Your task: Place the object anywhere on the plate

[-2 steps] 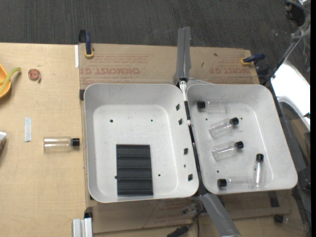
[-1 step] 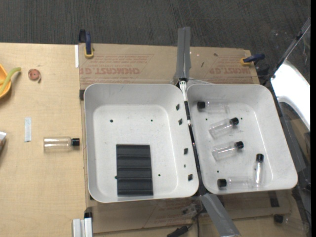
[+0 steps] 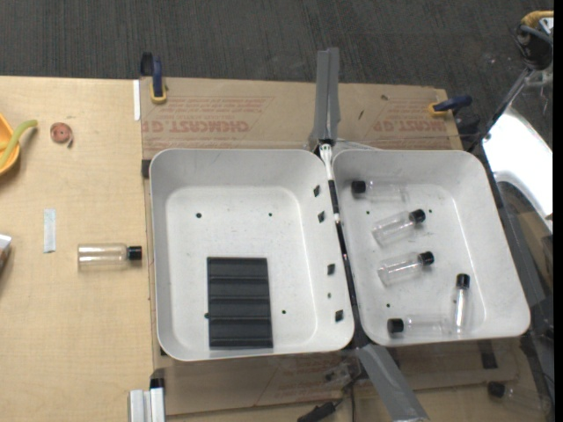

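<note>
Two shallow white bins sit side by side on the counter (image 3: 79,323). Inside the left bin (image 3: 176,178) lies a dark ribbed rectangular plate (image 3: 238,303), near its front wall. Five clear vials with black caps are scattered across the right bin (image 3: 479,192): one near the back (image 3: 380,189), two tilted in the middle (image 3: 398,225) (image 3: 405,267), one upright-lying at the right (image 3: 460,301), one along the front (image 3: 420,327). A sixth vial (image 3: 108,254) rests on the counter left of the bins. The arm's claw cannot be made out, so its state cannot be told.
</note>
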{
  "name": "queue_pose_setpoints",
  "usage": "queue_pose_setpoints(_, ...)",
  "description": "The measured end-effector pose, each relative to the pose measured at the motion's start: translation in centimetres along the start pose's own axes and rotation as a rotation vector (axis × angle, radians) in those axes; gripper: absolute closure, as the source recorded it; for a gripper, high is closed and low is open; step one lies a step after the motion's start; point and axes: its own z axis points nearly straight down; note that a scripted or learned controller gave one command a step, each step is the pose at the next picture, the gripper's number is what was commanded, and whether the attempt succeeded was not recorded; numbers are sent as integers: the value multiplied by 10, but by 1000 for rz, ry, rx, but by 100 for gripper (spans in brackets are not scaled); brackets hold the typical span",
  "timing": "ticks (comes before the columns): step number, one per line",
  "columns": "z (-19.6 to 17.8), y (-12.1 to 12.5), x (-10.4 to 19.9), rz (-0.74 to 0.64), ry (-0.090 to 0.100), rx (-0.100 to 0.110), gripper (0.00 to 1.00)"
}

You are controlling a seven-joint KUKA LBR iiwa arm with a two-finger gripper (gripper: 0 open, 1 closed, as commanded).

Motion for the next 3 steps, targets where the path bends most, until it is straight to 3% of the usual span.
queue_pose_setpoints(1,-1,32,-102,23,1,0,0)
queue_pose_setpoints(2,0,22,-16,20,0,0,0)
queue_pose_setpoints(3,0,4,36,24,1,0,0)
